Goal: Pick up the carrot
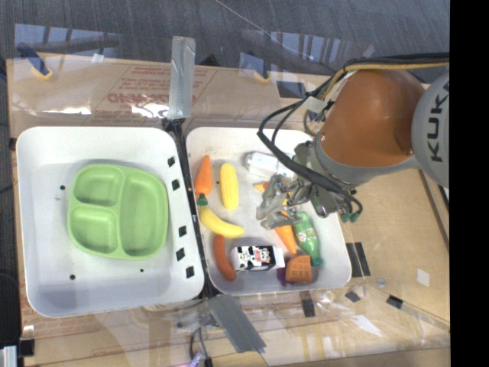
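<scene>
At center-right of the frame the gripper [276, 205] hangs low in the right bin [336, 274] (whether it grips anything I cannot tell), right of the carrot [203, 176].

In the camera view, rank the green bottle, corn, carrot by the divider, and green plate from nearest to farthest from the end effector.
1. Green bottle: right bin, just below-right of the end effector.
2. Corn: right bin, to its left.
3. Carrot: against the right bin's left wall.
4. Green plate: left bin, farthest.
</scene>
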`<state>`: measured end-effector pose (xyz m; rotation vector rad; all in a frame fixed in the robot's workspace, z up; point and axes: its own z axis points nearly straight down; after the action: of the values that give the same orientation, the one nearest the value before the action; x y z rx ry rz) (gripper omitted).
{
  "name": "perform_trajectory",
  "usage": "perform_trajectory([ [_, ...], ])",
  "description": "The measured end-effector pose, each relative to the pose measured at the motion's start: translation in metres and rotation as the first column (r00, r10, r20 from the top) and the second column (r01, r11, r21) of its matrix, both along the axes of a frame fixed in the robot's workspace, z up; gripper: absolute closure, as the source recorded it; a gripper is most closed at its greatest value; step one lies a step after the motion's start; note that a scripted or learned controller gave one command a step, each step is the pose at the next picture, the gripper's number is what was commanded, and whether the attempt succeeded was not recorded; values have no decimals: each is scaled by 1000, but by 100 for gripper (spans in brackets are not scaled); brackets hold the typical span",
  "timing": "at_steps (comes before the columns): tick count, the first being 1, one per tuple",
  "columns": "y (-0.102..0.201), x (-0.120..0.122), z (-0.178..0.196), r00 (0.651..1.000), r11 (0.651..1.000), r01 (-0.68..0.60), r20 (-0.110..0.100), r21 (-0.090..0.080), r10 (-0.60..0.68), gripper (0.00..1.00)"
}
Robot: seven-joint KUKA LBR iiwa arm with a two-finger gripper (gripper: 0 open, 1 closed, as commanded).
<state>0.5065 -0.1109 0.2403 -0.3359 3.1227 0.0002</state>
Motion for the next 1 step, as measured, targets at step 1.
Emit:
perform_trajectory([
  [1, -42, -15, -98, 978, 978, -208, -8, 4, 208, 100],
])
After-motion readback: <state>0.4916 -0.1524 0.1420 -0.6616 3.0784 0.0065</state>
